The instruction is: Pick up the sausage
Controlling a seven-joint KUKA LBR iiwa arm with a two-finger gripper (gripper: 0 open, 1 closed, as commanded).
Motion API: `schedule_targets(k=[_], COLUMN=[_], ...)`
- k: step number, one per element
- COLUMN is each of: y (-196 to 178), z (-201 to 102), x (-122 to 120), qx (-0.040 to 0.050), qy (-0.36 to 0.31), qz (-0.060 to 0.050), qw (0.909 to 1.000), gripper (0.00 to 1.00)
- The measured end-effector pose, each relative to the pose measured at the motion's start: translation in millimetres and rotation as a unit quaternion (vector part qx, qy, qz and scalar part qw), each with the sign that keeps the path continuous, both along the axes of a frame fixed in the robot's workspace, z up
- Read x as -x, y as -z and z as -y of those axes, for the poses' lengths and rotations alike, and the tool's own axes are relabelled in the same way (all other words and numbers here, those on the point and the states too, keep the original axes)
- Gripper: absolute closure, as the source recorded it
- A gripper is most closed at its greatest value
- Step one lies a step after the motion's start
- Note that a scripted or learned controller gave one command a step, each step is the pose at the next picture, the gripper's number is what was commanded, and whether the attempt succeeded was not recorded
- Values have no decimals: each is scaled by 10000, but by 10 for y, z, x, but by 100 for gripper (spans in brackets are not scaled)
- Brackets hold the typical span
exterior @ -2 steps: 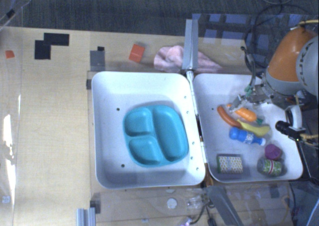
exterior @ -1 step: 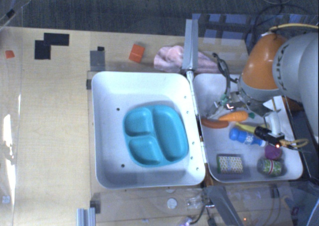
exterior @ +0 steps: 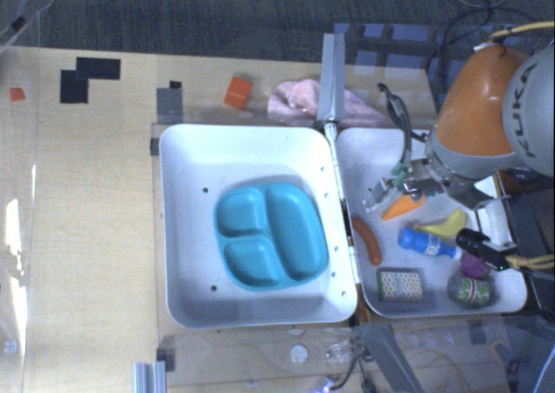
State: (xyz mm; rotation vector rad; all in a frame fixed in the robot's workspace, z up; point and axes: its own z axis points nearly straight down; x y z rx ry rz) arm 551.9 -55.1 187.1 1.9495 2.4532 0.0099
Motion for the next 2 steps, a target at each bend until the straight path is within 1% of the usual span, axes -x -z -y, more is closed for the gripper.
schedule_targets(k=[1, 2], y=[22, 860], z=[-296, 393], x=[447, 512], qx=[-7, -1], qy=[367, 389], qz=[-28, 1], qw=[9993, 9992], gripper=[0, 0])
